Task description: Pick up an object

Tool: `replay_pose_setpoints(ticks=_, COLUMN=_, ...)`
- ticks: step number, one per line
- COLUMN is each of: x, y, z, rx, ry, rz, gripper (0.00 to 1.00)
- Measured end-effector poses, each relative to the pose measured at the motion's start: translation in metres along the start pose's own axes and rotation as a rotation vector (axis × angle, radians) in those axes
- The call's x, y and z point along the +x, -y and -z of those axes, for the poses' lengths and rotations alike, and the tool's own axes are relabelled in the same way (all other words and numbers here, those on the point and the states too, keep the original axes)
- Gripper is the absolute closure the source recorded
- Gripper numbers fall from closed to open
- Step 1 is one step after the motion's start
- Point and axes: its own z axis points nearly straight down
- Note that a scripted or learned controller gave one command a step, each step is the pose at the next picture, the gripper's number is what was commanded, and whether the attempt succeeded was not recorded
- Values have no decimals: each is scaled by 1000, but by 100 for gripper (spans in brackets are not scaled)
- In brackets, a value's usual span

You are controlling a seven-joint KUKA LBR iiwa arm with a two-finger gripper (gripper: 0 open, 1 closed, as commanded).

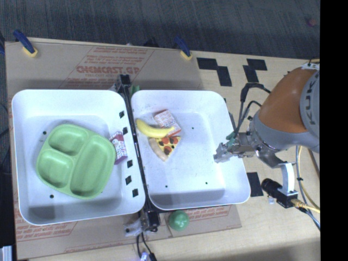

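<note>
Green ball (178,219) sits on the counter (283,238) at the near edge, just outside the right bin (187,192). Inside that bin, a yellow banana (156,129) lies with its long axis running left to right, touching a pizza-slice toy (166,145). The tool (224,152) hovers over the bin's right side; whether it is spread or pressed together cannot be told. The banana lies well to its left.

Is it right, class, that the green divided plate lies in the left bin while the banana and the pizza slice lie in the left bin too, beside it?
Not quite. The camera view shows the green divided plate in the left bin, but the banana and the pizza slice lie in the right bin.
</note>
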Motion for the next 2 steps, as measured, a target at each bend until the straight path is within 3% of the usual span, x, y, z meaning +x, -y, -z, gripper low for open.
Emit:
replay_pose_setpoints(ticks=1, x=-19, y=1, z=-17, rx=5, ry=-1, rz=-1, gripper=100)
replay_pose_setpoints(ticks=2, x=-5, y=0, z=-4, rx=0, ry=0, rz=0, gripper=100)
